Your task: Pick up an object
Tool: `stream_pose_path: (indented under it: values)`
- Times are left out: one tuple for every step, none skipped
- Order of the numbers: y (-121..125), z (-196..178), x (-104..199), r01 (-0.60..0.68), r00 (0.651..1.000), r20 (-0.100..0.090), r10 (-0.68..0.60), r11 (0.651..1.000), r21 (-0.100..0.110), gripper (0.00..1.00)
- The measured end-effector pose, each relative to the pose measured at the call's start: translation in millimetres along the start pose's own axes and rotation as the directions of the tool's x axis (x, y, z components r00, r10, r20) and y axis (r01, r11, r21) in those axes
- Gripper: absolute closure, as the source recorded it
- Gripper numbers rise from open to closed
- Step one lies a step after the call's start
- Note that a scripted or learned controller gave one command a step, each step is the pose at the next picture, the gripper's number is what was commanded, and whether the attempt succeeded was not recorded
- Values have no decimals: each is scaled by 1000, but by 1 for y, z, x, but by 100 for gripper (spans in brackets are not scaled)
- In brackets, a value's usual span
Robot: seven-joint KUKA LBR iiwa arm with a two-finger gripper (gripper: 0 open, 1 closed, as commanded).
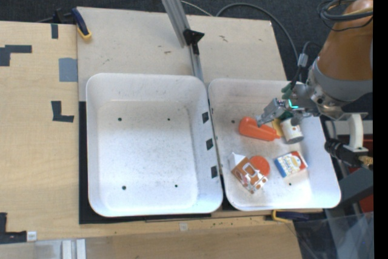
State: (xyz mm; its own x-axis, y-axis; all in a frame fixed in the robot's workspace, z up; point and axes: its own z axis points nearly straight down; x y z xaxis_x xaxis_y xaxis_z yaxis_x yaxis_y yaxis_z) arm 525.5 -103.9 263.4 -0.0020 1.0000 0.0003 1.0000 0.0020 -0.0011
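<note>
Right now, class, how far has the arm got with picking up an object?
Done: the hand has reached into the right bin, low beside the orange object. In hand: nothing visibly lifted; the orange object lies on the bin floor. Left: grasping and raising one object.

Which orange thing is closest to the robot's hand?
The long orange piece lying flat in the right bin. The hand is right above it; the round orange ball sits lower down.

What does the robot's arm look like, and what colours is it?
The arm is thick and rounded, orange on top and grey lower down. At its end sits the tool, a small grey metal piece with a little blue-green light glowing beside it. A thin grey cable curls near the wrist, and black cables loop over the top of the arm.
</note>
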Motion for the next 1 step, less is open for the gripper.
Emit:
stream_pose_path:
  values:
    - [-8, 62, 3, -1, 1000, -1, 1, 1000, 7, 0]
